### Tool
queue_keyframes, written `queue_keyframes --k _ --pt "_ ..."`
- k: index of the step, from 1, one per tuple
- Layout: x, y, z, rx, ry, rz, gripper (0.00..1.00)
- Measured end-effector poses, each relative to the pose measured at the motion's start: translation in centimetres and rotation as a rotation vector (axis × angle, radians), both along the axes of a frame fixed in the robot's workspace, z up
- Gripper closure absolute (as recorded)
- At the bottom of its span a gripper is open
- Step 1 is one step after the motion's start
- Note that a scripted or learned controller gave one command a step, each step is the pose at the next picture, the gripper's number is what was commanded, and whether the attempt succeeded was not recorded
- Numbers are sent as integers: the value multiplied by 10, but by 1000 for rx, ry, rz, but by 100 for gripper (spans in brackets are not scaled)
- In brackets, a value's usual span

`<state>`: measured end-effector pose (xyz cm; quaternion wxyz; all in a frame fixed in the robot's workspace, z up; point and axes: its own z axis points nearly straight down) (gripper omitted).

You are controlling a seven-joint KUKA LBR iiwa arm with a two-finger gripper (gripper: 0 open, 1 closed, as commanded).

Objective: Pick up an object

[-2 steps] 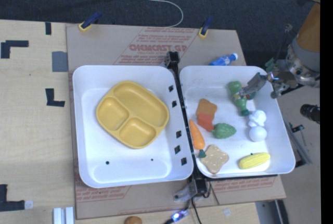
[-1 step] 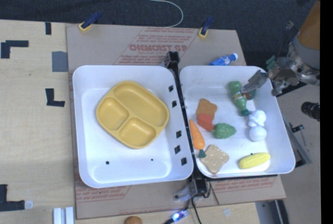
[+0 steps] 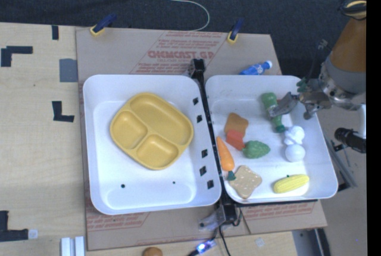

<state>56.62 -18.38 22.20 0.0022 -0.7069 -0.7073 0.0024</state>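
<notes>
- Green toy (image 3: 269,101) lies in the right bin (image 3: 321,192), toward its far right corner, partly hidden by my gripper (image 3: 281,107).
- Whether my gripper is clenched, I cannot tell.

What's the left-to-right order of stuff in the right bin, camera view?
Carrot → orange-and-red block → cracker → green leafy vegetable → corn cob. The white pieces and the green item by the gripper overlap, so skipped.

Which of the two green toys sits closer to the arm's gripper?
The green bottle, right by the gripper near the bin's far edge; the broccoli lies mid-bin, farther off.
</notes>
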Motion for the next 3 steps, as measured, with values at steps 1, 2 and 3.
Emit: queue_keyframes --k 1,2,3 --pt "3 -6 -61 1 1 0 0" --pt "-4 4 -118 8 -4 5 0" --pt "-3 6 -138 2 -5 2 0"
